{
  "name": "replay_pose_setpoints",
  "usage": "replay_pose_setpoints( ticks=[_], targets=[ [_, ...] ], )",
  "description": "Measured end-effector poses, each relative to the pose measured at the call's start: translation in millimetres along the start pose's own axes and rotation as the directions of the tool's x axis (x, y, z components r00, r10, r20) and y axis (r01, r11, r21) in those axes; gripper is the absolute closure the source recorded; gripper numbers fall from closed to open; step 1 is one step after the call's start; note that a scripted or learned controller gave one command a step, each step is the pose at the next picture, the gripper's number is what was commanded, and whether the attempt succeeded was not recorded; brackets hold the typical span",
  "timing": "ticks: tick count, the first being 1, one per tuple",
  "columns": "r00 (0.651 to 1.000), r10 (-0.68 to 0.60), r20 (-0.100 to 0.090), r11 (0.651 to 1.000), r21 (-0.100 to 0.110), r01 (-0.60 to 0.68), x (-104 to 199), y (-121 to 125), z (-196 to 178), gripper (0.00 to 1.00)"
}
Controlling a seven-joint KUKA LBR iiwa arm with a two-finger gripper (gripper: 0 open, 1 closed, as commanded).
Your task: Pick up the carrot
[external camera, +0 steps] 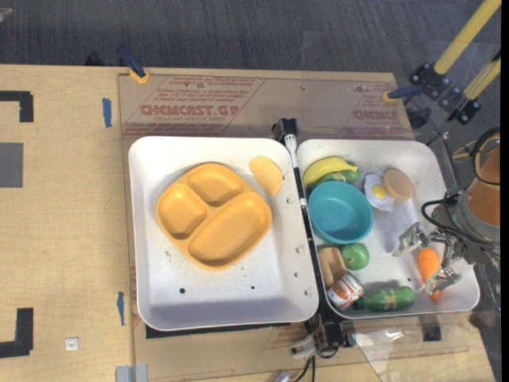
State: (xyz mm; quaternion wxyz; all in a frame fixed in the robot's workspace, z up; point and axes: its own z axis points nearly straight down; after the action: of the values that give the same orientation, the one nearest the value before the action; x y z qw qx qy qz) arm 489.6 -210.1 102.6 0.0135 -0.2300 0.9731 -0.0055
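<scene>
The carrot [428, 264] lies in the right bin [442, 168], near that bin's right wall and toward the front-right corner of the table. The jaws [429, 261] stand spread, one metal finger on either side of the carrot, with the orange body between them. They bracket it but do not visibly press on it, so no grip is confirmed. The arm reaches in from the right, and in my judgement this is the closing stage of the grasp, the jaws lowered around the target and not yet lifted.

Count of the right bin: one carrot, one teal bowl [339, 212], one banana [328, 168] just behind the bowl, one fried egg toy [376, 192], one tan round piece [398, 185] touching the egg, one green apple [355, 255], one green cucumber-like piece [387, 298] along the front wall, one small can [347, 290] beside it, and one tan block [332, 261] against the left wall. The items crowd the left and front of this bin, which leaves the carrot with open floor on its left side (helpful for finger clearance).

Count of the left bin [151, 237]: one yellow divided plate [213, 214] with three compartments, set at the centre, and one pale yellow piece [266, 174] just beside its rear-right rim. Two bins in all, side by side and touching along the middle.
</scene>
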Motion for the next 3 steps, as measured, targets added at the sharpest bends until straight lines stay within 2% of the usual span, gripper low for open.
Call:
replay_pose_setpoints(
  ticks=[1, 2, 3],
  targets=[
    [0.939, -0.345, -0.008, 0.939, -0.008, 0.345, -12, 9, 12, 0.00],
    [0.758, -0.652, -0.001, 0.758, -0.009, 0.652, -12, 23, 12, 0.00],
    [0.482, -0.876, 0.036, 0.481, -0.022, 0.876, -3, 13, 12, 0.00]
  ],
)
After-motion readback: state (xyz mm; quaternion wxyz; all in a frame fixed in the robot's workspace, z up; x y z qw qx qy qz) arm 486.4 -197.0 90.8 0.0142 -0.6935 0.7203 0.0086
